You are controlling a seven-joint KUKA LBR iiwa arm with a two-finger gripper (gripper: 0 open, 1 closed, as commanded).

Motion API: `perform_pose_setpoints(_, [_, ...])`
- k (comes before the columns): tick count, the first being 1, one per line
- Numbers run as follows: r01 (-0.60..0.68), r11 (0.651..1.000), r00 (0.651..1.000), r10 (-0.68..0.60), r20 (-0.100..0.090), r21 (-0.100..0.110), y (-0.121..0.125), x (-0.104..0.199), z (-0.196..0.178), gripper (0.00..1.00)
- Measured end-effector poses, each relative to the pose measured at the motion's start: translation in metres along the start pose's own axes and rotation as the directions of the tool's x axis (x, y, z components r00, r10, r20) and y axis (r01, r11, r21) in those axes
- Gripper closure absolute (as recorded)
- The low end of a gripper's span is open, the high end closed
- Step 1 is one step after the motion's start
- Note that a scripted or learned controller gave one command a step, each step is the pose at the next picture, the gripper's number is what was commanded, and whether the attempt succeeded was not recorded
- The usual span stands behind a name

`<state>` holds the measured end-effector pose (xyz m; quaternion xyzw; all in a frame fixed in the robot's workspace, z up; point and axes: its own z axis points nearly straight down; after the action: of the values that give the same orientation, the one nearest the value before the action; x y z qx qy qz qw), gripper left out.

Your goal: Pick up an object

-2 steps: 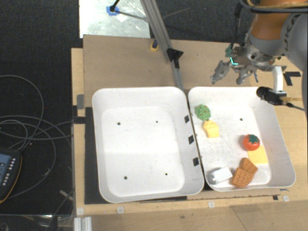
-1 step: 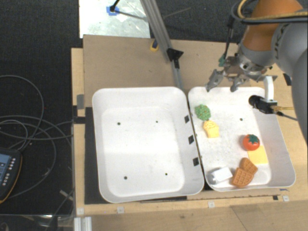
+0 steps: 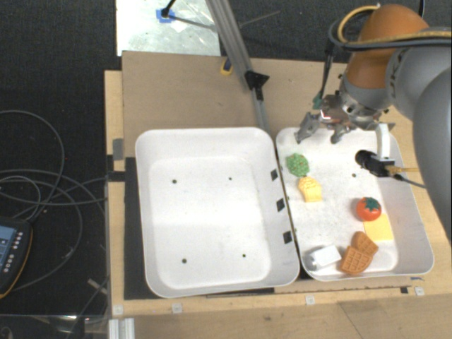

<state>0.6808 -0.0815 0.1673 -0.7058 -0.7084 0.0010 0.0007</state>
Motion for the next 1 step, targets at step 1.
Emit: perform_pose_setpoints(1, [0.001, 1.0, 1.0, -0.001, 0.0, 0.0, 0.0085, -0.0053, 0.0524, 0.0])
